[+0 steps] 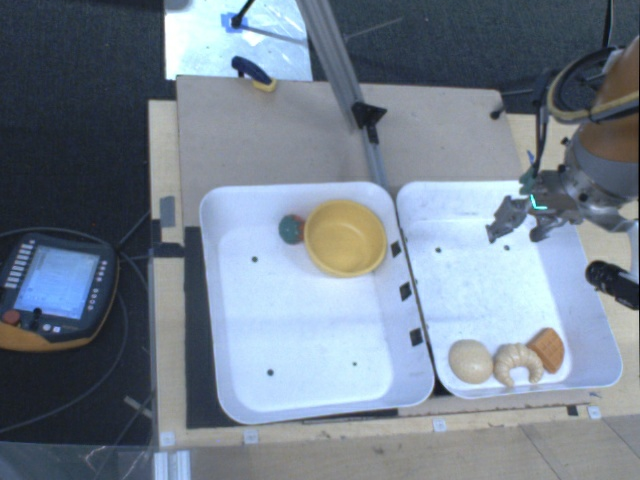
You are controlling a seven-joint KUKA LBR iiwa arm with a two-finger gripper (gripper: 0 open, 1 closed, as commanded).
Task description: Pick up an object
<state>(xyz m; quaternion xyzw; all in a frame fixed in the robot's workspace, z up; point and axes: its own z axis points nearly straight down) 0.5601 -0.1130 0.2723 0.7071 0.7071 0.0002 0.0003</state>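
Arm reaches in from the right; gripper hangs over the far part of the right bin, near its far right corner. The two fingers read as spread apart, pointing left and down, with nothing between them, so no grasp is made yet. Candidate objects in the right bin sit in a tight row along its near edge: a pale round bun-like piece, a croissant shape touching it, and an orange-brown wedge just beside that, close to the near right corner. They are well apart from the gripper. Left bin carries a yellow bowl near its far right corner, with a small dark green ball touching the bowl's left side. Judgement: the open stance over bare bin floor suits an approach pose, not a pick. The clustered row against the wall may leave little room for a finger to slip between items; the bun at the row's left end looks the freest target.
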